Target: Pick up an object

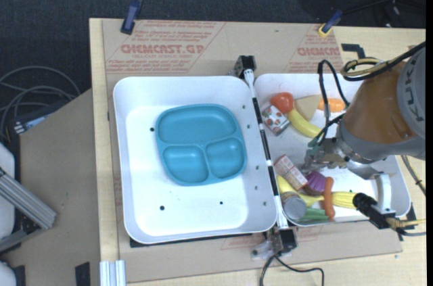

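Currently the gripper (319,157) hangs low in the right bin (399,178), over a purple toy (315,180) beside a small box (291,172); whether it is open cannot be told. The toy looks light, stiff and smooth, best pinched across its middle. Neighbours crowd it closely, and the bin's left wall (265,143) stands near, leaving little room.
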Tool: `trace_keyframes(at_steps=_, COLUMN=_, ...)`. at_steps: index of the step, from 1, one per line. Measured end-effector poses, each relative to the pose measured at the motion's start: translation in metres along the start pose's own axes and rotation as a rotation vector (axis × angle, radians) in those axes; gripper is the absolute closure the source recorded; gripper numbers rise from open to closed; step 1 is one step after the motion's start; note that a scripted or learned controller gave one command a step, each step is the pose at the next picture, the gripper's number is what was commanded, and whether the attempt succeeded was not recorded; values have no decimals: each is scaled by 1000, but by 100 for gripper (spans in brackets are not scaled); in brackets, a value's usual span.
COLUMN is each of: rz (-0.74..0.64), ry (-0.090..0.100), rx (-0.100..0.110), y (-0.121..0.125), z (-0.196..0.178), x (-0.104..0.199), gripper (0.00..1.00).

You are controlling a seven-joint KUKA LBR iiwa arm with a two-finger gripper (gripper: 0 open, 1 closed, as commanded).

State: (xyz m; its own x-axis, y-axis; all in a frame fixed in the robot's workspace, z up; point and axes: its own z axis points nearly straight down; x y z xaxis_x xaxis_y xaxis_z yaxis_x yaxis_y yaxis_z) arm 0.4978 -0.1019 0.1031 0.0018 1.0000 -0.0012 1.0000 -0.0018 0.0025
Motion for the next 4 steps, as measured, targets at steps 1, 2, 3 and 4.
trace_keyframes(at_steps=1, rz=1, ry=-1, rx=0, y=0, z=0, x=0, gripper=0)
trace_keyframes(at_steps=2, rz=-2, ry=1, rx=2, y=73, z=12, x=-20, gripper=0)
trace_keyframes(at_steps=3, rz=-2, ry=0, rx=2, y=142, z=19, x=-59, gripper=0)
trace_keyframes(at_steps=4, rz=-4, ry=0, rx=3, y=142, z=8, x=-59, gripper=100)
